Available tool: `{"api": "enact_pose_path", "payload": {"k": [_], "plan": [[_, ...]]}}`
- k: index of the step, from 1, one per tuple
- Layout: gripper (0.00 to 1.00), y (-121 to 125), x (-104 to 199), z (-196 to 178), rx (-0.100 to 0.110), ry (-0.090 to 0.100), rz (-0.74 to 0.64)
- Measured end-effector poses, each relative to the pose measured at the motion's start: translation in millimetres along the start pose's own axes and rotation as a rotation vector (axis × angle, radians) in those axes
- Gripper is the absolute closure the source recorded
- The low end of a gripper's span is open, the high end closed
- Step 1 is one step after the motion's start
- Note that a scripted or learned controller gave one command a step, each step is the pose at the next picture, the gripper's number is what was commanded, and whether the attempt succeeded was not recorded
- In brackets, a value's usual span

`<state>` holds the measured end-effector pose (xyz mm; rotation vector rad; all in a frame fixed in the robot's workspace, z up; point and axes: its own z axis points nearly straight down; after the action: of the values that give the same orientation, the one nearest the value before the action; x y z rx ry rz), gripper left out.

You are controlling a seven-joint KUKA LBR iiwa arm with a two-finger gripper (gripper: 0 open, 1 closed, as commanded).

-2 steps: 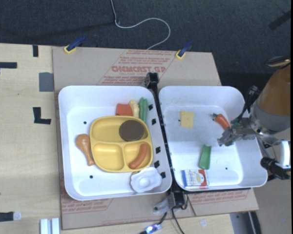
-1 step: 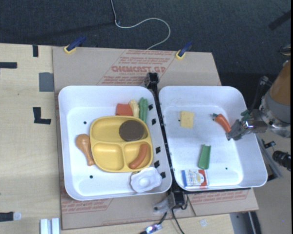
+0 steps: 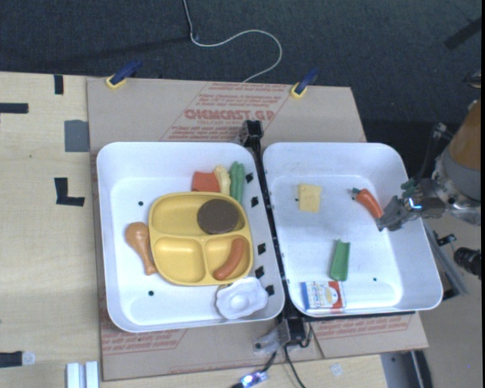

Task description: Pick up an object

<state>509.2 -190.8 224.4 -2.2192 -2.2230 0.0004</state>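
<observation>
Camera view blurs the end effector [image 3: 398, 214] (grip state unclear) beside the carrot [image 3: 367, 201], arm cropped.

A: What's in the left bin [image 3: 113, 217]?
B: A yellow divided plate [image 3: 171, 253] carrying a brown patty [image 3: 219, 215] and a sausage [image 3: 233, 259], with a drumstick [image 3: 140, 244] beside it.
A: And the right bin [image 3: 392, 164]?
B: A cheese cube [image 3: 309, 198], green piece [image 3: 339, 260], carrot [image 3: 368, 203], with the end effector [image 3: 398, 214] near the carrot.
</observation>
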Motion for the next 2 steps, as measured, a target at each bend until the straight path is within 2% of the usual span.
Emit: {"api": "enact_pose_path", "payload": {"k": [1,2], "plan": [[1.00,9,56,-9,0.000,0.002,-0.003],[1.00,19,113,4,0.002,0.000,-0.004]]}}
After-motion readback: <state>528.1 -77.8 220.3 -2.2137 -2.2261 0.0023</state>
